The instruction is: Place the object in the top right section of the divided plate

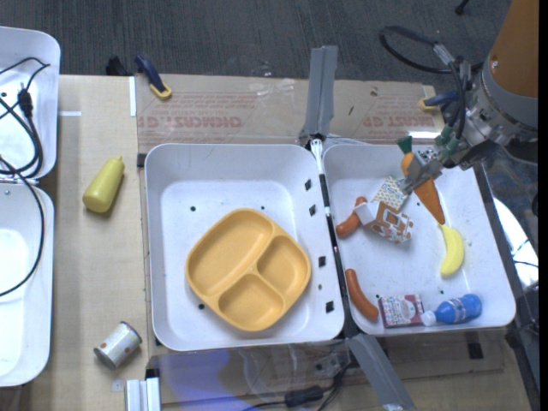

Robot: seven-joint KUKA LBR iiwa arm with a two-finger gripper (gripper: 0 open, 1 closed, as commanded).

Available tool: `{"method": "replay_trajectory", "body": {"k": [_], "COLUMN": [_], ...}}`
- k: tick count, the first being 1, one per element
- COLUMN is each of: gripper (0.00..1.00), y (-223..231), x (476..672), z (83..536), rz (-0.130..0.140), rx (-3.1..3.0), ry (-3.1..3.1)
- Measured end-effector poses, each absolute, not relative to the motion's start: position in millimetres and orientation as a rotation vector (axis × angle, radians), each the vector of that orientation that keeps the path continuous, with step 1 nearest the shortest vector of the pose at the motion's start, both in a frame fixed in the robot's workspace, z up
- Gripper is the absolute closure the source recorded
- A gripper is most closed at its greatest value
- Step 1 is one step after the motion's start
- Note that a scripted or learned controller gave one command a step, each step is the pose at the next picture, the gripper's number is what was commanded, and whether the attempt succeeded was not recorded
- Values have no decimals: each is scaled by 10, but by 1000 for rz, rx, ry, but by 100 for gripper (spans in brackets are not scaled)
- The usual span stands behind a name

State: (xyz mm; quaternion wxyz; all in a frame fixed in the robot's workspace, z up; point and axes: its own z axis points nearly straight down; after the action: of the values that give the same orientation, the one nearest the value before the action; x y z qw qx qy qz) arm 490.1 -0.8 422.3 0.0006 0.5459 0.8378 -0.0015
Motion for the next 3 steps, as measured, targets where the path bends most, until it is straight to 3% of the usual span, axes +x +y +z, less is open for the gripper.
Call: {"method": "replay_trajectory", "body": {"k": [1,2,3], "gripper": [100,100,100], "y": [946,419,158], "x": [5085,4831,5936], "z": [3044,3864,3841], "rz": [-6,-3,-4], "rx": [1256,1373,1205], "ry": [2883,2825,2901]}}
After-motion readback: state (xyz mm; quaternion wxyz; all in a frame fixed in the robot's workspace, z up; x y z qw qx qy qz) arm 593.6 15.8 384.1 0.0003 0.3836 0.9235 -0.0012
